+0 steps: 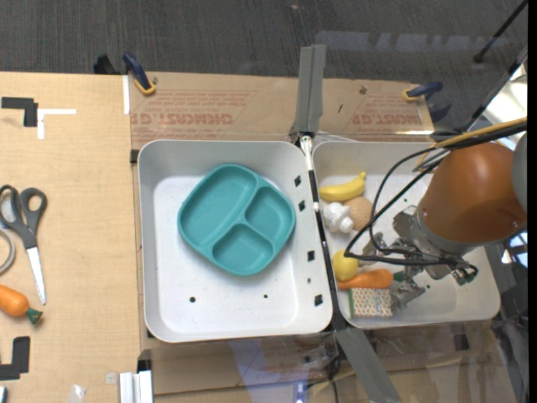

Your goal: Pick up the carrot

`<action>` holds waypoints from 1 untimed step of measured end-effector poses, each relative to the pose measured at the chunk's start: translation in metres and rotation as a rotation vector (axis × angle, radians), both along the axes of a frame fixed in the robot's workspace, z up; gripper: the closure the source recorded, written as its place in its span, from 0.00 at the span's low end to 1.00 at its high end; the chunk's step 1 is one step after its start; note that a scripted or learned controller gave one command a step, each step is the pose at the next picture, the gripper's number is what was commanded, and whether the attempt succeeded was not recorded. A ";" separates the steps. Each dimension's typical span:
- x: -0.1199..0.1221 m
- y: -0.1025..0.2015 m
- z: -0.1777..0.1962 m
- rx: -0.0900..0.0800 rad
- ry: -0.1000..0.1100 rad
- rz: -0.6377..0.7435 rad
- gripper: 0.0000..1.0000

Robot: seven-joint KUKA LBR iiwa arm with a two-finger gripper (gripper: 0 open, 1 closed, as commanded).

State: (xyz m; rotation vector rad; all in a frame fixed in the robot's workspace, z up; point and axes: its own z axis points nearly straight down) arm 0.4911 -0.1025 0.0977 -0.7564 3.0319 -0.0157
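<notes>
Looking down, I found the carrot [367,281] in the right bin [478,305], lower right of frame, beside the tool [409,288]; I couldn't tell its opening or hold. I judged it light, stiff, slick; best pinched mid-length. Banana [342,189] and lemon [345,265] shared that bin; the left bin [159,250] held a teal plate [237,218]

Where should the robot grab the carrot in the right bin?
Probably around the middle of the carrot, coming straight down from above. It lies flat and long, running left to right, so fingers closing across its narrow width should fit best. Its left end sits close against the lemon and a small patterned packet lies just below it, so the middle leaves more room. The end effector is near its right end.
</notes>
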 end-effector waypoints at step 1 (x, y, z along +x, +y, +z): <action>0.002 0.000 0.000 -0.001 0.004 0.028 0.00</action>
